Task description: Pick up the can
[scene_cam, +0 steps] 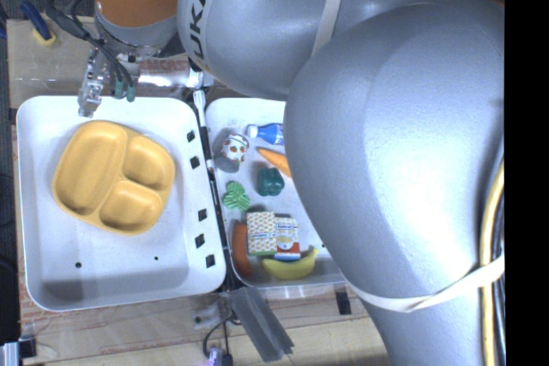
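Note:
The can is small, with a white and brown patterned face. It lies in the right bin near its back left corner, close to the divider. My gripper hangs over the back rim of the left bin, well to the left of the can. It is open with nothing between its fingers. The big grey arm hides most of the right bin's right half.
A yellow divided plate fills much of the left bin. Around the can lie a blue and white bottle, an orange carrot, a green pepper, a green leafy toy, a printed box and a banana.

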### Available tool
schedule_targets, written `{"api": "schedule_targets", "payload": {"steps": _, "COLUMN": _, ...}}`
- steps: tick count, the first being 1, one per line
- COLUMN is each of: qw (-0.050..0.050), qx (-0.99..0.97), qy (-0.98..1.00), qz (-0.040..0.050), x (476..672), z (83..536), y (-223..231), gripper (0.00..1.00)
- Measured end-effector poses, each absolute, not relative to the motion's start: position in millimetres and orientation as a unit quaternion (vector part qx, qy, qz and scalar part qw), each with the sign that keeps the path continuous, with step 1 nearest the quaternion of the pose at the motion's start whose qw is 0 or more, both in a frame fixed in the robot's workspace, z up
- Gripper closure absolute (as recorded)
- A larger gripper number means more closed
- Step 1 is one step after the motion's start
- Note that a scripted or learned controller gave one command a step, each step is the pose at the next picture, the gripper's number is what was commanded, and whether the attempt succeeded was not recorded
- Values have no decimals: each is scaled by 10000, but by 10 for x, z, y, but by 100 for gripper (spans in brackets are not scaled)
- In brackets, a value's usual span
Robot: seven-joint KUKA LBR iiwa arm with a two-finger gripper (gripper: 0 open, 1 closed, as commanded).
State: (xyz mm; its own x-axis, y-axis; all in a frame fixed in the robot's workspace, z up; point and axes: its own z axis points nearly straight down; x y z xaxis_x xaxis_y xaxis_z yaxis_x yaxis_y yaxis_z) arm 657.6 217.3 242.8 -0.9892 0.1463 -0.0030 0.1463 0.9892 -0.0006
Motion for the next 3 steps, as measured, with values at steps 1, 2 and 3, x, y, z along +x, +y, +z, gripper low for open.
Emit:
{"api": "schedule_targets", "payload": {"steps": 1, "qw": 28, "qx": 714, "qy": 9974, "qz": -3, "x": 6585, "z": 2540, "y": 2176, "gripper": 100}}
{"api": "schedule_targets", "payload": {"steps": 2, "qw": 45, "qx": 694, "qy": 9976, "qz": -1, "x": 6593, "z": 2654, "y": 2181, "gripper": 100}}
{"api": "schedule_targets", "payload": {"steps": 3, "qw": 2, "qx": -1406, "qy": 9901, "qz": -3, "x": 6420, "z": 2688, "y": 2196, "gripper": 100}}
